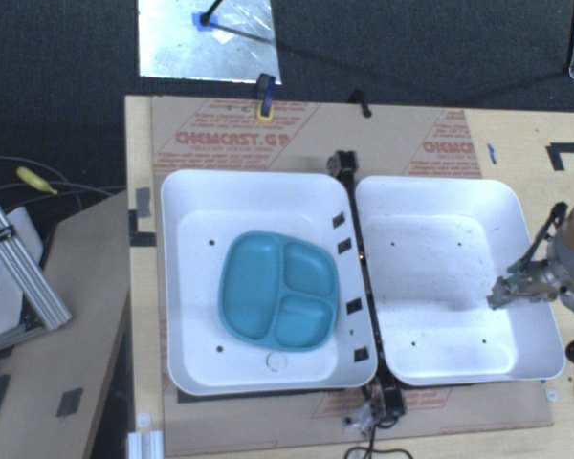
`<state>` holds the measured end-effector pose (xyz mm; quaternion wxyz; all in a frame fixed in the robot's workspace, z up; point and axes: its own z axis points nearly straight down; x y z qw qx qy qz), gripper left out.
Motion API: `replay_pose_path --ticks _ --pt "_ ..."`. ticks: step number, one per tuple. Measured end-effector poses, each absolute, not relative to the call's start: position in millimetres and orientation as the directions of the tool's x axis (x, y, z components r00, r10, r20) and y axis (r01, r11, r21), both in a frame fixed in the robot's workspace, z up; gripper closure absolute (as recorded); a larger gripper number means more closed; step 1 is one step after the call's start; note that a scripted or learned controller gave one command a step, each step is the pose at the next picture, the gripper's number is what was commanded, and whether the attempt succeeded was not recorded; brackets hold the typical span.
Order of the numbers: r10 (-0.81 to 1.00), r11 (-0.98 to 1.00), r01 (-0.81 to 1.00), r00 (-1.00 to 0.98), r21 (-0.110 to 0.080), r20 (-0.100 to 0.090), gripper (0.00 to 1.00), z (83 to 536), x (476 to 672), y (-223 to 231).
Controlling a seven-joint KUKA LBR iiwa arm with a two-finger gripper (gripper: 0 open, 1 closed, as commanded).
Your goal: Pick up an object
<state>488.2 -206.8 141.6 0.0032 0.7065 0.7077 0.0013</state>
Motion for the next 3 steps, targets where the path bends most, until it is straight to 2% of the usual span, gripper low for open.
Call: replay_pose_path --ticks 1,2,3 --pt "1.000 0.007 1.000 -0.007 0.006 -0.001 1.00 83 545.0 -184" --pt "1.000 0.002 1.000 -0.002 -0.002 0.002 1.00 84 493.5 -139" --pt "1.000 0.005 1.000 -0.005 0.001 0.000 1.00 84 486.9 -113"
